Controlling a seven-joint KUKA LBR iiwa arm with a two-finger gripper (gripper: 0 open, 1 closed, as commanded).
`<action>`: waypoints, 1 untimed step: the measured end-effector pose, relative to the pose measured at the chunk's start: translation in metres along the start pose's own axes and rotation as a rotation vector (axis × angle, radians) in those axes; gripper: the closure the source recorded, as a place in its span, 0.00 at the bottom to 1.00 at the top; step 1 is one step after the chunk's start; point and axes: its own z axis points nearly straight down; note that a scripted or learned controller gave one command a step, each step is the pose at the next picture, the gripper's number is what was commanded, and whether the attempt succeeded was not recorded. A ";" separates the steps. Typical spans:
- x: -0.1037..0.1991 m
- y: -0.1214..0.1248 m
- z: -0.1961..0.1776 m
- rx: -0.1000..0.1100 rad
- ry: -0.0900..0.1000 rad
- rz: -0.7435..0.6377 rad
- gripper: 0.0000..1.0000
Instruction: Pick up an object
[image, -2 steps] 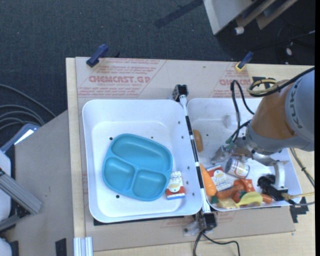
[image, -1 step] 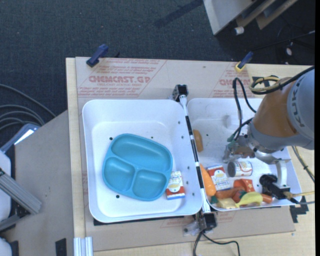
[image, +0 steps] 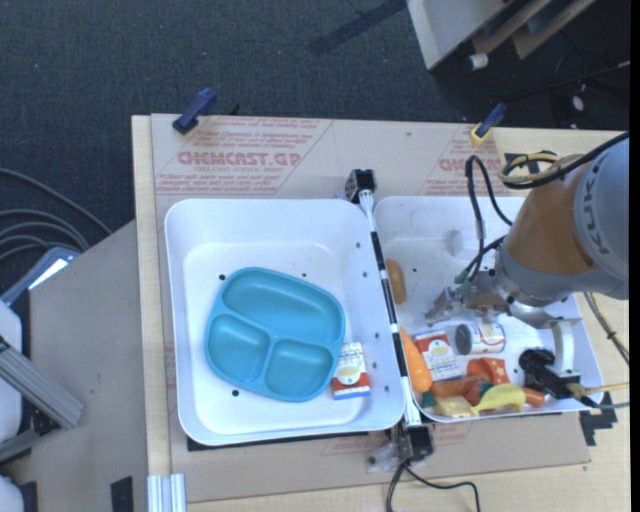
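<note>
Gripper (image: 462, 300) — mid right bin (image: 430, 215), jaw state cannot tell. Toy pile (image: 470, 385) along bin's near edge — lies nearward of gripper; carrot (image: 417, 366) long axis near-to-far.

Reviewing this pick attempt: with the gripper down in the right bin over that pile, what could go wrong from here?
1. The gripper is low in the right bin, where the carrot, a packet and other items crowd together; it may catch two things or none.
2. The small carton leans on the blue divided plate in the left bin; a later grasp there could slip.
</note>
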 end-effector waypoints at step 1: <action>-0.015 -0.016 0.009 -0.005 -0.001 -0.001 0.00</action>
